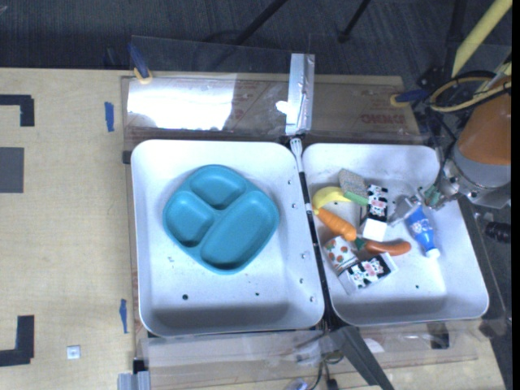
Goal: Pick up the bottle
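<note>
You see the pale wooden bench (57,242) carrying two white bins. The left bin (162,299) holds a blue divided plate (220,217), with bare floor around it. The right bin (455,295) crowds toys toward its left; the blue bottle (422,232) lies tilted at right. The claw (428,195) hangs just above it; grip unreadable.

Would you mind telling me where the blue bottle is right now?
The blue bottle lies tilted in the right-hand bin, towards its right side, just right of the orange carrot and sausage pile, below the arm's wrist.
</note>
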You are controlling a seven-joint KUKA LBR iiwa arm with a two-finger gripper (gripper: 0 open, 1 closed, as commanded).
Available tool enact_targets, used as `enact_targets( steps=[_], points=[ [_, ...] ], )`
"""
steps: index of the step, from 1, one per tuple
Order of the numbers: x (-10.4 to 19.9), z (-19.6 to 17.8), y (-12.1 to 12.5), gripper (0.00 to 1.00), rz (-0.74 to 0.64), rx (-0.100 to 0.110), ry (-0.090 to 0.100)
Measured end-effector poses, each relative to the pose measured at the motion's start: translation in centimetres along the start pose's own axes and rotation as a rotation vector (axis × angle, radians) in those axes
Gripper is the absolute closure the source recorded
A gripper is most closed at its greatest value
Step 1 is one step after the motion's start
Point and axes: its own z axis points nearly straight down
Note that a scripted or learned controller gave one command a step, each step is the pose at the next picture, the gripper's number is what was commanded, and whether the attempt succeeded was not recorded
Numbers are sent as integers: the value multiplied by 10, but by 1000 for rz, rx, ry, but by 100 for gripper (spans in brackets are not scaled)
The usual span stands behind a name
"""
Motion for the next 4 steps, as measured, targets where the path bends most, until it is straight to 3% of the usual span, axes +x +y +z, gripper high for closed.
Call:
enact_targets(
  steps=[1,2,3,4],
  points=[
    [-6,-58,-3,0,89,2,-8],
    [6,-5,-15,0,-10,-2,-3],
    [30,5,-33,0,-91,0,-9],
    [28,-6,-32,100,-87,-4,-14]
  ],
)
